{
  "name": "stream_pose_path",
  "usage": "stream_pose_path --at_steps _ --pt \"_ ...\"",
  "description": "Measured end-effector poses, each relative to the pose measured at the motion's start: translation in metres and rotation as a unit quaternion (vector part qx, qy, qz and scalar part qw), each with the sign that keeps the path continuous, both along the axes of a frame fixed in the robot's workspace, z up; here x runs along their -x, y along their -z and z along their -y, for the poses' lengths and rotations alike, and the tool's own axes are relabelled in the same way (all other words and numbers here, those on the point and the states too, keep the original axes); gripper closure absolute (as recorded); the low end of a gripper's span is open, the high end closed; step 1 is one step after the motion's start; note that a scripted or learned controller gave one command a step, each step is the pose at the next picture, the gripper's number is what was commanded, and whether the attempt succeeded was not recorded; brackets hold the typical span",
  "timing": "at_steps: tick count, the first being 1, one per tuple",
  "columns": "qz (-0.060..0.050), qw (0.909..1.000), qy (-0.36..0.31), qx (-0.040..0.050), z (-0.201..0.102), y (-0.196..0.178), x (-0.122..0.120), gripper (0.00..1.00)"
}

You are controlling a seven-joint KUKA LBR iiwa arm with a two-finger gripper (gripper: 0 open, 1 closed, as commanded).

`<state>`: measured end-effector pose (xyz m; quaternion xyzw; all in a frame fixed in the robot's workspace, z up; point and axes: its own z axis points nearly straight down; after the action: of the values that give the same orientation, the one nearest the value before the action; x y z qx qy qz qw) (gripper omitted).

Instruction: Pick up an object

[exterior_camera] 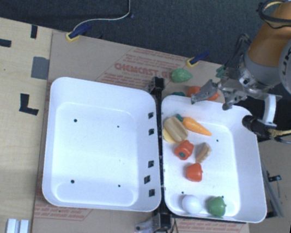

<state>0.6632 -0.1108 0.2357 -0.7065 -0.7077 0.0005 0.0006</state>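
Note:
My gripper (215,98) hangs over the far rim of the right bin (249,158), fingers spread open with nothing between them. Just below it in the bin lies an orange carrot (197,127), and beside that a tan bread roll (175,128) over a yellow piece (167,137). Nearer the middle sit a red pepper (184,149), a small brown piece (202,151) and a red tomato-like piece (194,172). A white ball (192,204) and a green piece (217,206) rest at the near wall.
The left bin (96,144) lies beside the right one, joined by black clips (155,142). A green object (181,75) and an orange object (194,91) lie on the cardboard behind the right bin. Blue-and-yellow clamps (78,31) hold the cardboard's far edge.

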Motion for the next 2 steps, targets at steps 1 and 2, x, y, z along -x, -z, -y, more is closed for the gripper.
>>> stream_pose_path --at_steps 1,2 --pt "0.004 1.0 0.0 0.0019 -0.013 0.136 -0.007 0.0" --pt "-0.003 1.0 0.001 0.0003 -0.014 0.145 0.071 0.0"
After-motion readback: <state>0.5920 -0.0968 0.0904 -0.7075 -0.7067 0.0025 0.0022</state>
